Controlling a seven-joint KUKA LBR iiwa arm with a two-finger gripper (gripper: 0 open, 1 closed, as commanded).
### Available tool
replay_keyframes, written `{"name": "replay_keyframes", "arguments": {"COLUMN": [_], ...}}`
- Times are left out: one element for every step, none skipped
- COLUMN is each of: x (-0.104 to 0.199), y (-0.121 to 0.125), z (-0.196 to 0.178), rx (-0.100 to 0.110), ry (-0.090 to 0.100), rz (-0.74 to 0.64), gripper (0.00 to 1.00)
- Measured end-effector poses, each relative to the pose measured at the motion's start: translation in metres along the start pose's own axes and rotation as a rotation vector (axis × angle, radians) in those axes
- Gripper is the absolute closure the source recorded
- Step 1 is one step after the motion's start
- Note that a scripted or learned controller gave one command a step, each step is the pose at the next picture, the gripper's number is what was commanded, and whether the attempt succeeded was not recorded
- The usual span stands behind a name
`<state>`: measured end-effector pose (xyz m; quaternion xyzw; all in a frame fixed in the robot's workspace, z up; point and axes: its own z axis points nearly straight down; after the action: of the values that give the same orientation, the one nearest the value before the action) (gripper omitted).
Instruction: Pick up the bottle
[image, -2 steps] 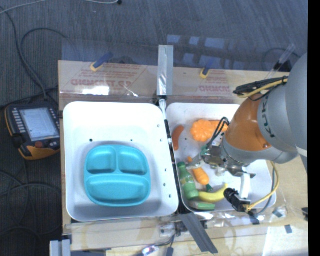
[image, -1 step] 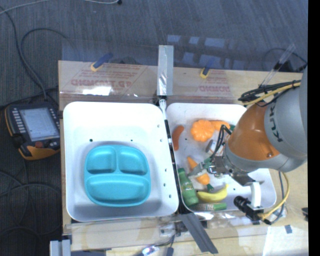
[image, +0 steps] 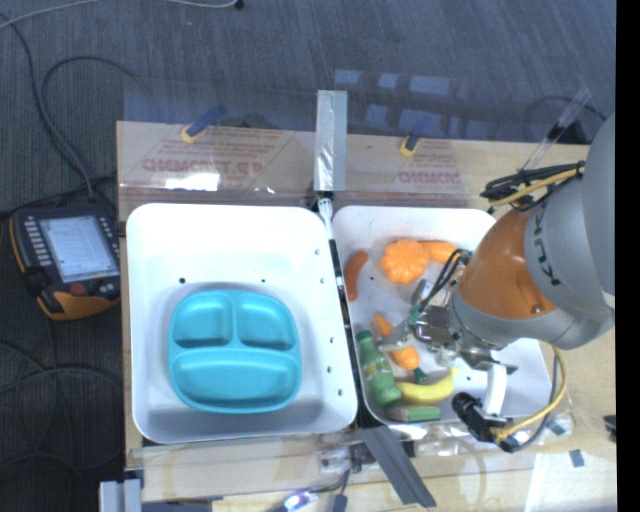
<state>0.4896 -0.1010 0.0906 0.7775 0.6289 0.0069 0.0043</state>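
While the grey two-finger claw (image: 428, 322), its finger spread unreadable, hung over the right white bin (image: 345, 225), the slim green plastic bottle (image: 376, 368) lay just left of it, long axis along the bin's left wall.

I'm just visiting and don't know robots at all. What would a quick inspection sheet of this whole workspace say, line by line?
Surface: bench bearing two white bins side by side, left bin and right bin.
Job's things: green bottle lying near the right bin's left wall, beside a banana.
Clutter: blue divided plate in the left bin; orange pumpkin toy, carrot-like piece and small orange bits in the right bin.
Grippers: gripper low over the right bin's toys; fingers too hidden to judge.
Cables: yellow cable looped beneath the arm; black cords on the floor.
Surroundings: handheld control pendant on dark carpet, left of the bench.
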Motion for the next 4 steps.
{"name": "replay_keyframes", "arguments": {"x": [0.005, 0.009, 0.009, 0.051], "y": [-0.002, 0.018, 0.018, 0.037], "z": [0.0, 0.001, -0.008, -0.091], "rx": [-0.002, 0.001, 0.002, 0.016], "ry": [-0.004, -0.007, -0.01, -0.016], "rz": [0.169, 0.653, 0.652, 0.646], "gripper": [0.0, 0.0, 1.0, 1.0]}}
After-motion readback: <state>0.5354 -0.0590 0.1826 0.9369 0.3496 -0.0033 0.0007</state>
